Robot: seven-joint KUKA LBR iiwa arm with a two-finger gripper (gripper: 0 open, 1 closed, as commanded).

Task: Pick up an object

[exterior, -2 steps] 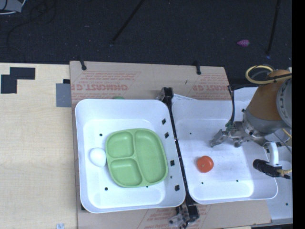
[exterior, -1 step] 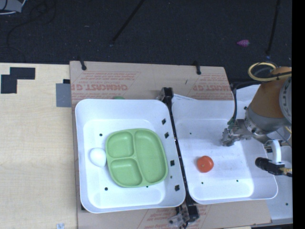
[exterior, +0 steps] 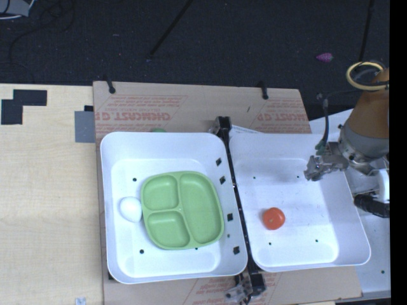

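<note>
A: What's biggest on the bench (exterior: 44, 189)?

B: The two white bins, smooth plastic with rounded corners, side by side on a sheet of printed cardboard (exterior: 197, 110). The left bin (exterior: 121, 151) and the right bin (exterior: 343, 246) meet along a dark clamped seam.

A: And the arm?

B: The arm (exterior: 369, 122) comes in over the right bin's right edge, grey with an orange band. Its gripper (exterior: 313, 170) hangs over the upper right part of that bin; nothing sits between its fingers (whether they are apart or together I cannot tell).

A: What's in the left bin?

B: A pale green tray (exterior: 182, 210), matte plastic, squarish with soft corners and three compartments, lying flat in the middle. Touching its left edge, a small white egg-shaped ball (exterior: 130, 208), near the bin's left wall.

A: And the right bin?

B: One small round orange-red thing, like a tomato (exterior: 274, 218), glossy, on the floor toward the lower left, well apart from the gripper.
</note>
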